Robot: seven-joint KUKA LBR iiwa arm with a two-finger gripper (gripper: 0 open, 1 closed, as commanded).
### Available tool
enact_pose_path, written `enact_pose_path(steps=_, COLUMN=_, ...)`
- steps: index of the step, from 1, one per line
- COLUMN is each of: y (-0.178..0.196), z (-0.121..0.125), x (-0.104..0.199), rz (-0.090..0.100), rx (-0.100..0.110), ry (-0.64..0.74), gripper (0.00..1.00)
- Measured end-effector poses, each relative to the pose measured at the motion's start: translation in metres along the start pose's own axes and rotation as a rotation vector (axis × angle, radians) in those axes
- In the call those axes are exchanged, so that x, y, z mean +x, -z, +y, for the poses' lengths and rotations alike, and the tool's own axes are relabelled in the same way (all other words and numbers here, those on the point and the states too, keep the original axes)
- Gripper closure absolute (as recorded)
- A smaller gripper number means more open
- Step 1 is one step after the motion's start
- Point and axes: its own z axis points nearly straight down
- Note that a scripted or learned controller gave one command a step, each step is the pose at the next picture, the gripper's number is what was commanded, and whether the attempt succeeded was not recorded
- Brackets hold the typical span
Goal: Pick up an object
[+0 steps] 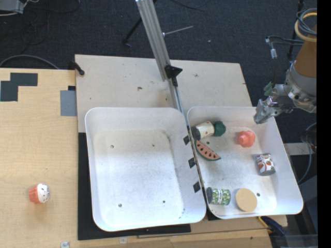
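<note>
The right bin [289,190] holds several small objects. A cream and green bottle [209,129] lies near its far left, with a watermelon slice [207,152] just in front of it. A red-orange tomato-like toy [246,138] sits near the far right, and a red and white can [265,164] lies in front of it. A green jar [219,196] and a tan round disc [246,200] rest near the front wall. My gripper [262,111] hangs above the bin's far right corner, up and right of the red toy, with nothing seen in it.
The left bin [98,138] stands beside the right one, a metal rail [158,40] slanting down to the divide between them. A small red and white toy [39,194] lies on the wooden table at the left. Cables run over the dark floor behind.
</note>
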Motion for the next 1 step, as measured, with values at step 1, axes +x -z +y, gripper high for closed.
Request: enact_pose_path(steps=1, y=-0.0171, z=-0.0008, x=0.0531, rz=0.001, rx=0.003, ry=0.000, gripper=1.00)
